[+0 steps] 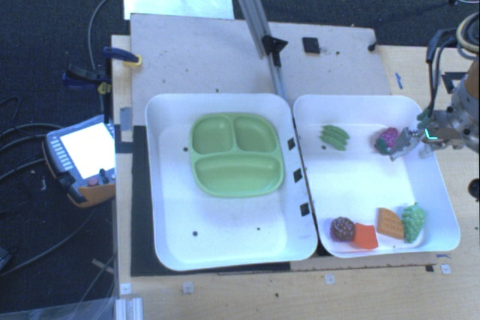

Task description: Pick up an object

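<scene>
The right bin holds several toy foods. A green pea pod lies near its back, and a magenta and green piece sits to the pod's right. Along the front lie a brown round piece, a red-orange piece, an orange cracker-like piece and a green bunch of grapes. My gripper reaches in from the right, low over the bin's back right part, right beside the magenta piece and close to touching it. Nothing is visibly held.
The left bin holds a green divided plate in its back half. A metal pole slants over the board behind the bins. A handheld pendant and cables lie on the floor at the left.
</scene>
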You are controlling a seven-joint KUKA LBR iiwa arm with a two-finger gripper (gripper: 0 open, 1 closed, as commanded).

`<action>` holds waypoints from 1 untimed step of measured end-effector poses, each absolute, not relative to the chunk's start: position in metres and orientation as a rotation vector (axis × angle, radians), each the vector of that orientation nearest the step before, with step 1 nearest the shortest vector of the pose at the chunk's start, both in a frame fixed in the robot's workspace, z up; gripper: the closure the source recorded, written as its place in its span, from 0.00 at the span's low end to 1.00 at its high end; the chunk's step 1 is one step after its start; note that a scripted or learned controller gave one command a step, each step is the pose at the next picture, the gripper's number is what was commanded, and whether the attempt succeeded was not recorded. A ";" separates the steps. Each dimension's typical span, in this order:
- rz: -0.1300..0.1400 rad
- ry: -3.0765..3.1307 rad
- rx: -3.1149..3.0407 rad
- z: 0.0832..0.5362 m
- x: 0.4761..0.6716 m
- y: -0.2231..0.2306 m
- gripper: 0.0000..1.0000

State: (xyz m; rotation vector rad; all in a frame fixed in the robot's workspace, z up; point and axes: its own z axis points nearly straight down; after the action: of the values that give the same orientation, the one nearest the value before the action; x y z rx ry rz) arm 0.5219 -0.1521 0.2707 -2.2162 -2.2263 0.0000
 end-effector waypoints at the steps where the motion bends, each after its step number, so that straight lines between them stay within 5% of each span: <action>1: -0.001 -2.228 -2.217 0.271 0.522 -0.152 0.00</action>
State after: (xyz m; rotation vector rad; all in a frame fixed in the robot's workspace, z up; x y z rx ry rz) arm 0.5222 -0.1521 0.2712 -2.2169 -2.2276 -0.0013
